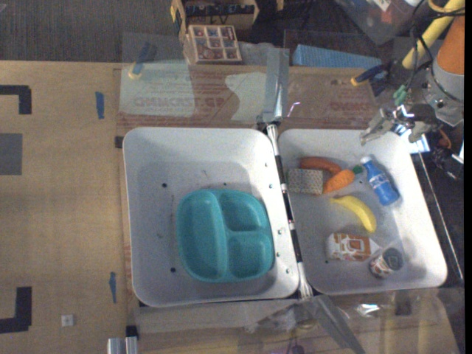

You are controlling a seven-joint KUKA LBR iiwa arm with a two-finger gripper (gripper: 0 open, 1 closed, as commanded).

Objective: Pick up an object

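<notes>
Bright overhead light, glare on plastic, sl. soft

Teal divided plastic tray point(223, 234) in white left bin point(147, 161); yellow curved banana point(356, 211), orange carrot point(339, 181), blue bottle point(380, 184) w/ white label.

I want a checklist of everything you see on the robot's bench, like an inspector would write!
Surface: tan bench bearing two white bins, left bin and right bin, side by side.
Job's things: in the right bin, a blue bottle, banana, carrot, sausage, grey sponge, small carton, little cup.
Clutter: teal divided tray in the left bin.
Grippers: gripper above the right bin's far right corner, nothing between its fingers.
Cables: yellow hose by the arm.
Surroundings: cardboard box beyond the bench.
</notes>
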